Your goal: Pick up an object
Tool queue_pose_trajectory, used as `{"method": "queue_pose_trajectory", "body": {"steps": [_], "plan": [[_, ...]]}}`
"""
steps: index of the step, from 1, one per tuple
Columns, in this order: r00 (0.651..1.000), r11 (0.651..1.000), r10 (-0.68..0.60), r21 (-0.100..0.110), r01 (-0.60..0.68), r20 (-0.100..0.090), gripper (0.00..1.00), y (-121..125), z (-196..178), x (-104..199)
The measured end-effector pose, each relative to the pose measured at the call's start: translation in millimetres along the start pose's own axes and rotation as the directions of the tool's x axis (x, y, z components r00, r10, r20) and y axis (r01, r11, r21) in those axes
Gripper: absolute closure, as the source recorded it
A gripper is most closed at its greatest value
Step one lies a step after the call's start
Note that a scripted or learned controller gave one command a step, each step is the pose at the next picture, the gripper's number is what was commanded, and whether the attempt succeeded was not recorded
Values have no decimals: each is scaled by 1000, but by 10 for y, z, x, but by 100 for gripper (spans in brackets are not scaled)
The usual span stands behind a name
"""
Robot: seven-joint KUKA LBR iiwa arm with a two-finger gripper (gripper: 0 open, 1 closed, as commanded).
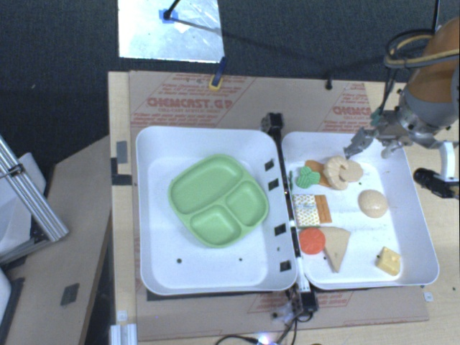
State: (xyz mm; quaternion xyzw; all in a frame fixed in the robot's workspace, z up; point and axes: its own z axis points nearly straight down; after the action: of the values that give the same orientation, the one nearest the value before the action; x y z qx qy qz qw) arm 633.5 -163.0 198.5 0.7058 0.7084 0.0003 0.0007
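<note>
The grey two-finger claw (374, 141) hangs over the far edge of the right shallow white bin (420, 225), its two fingers spread apart with nothing between them. Just below and to the left of the claw lies a tan ring-shaped biscuit (343, 171), overlapping a small green leafy piece (309, 176) further left. Nearer the camera from the claw sits a pale beige rounded bun-like lump (373, 203), apart from the rest. Further down and left are a chequered cracker-like rectangle (312, 209), a red-orange round disc (312, 241) and a tan wedge (336, 246) touching it. A yellow cube-shaped block (388, 261) lies near the front right corner. Well to the claw's left, the other white bin (154, 192) holds a light green divided plastic plate (218, 200).
</note>
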Motion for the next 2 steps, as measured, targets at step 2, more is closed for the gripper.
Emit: {"method": "queue_pose_trajectory", "body": {"steps": [2], "plan": [[1000, 1000, 3, 2, -3, 0, 0, -63, 916, -141]]}}
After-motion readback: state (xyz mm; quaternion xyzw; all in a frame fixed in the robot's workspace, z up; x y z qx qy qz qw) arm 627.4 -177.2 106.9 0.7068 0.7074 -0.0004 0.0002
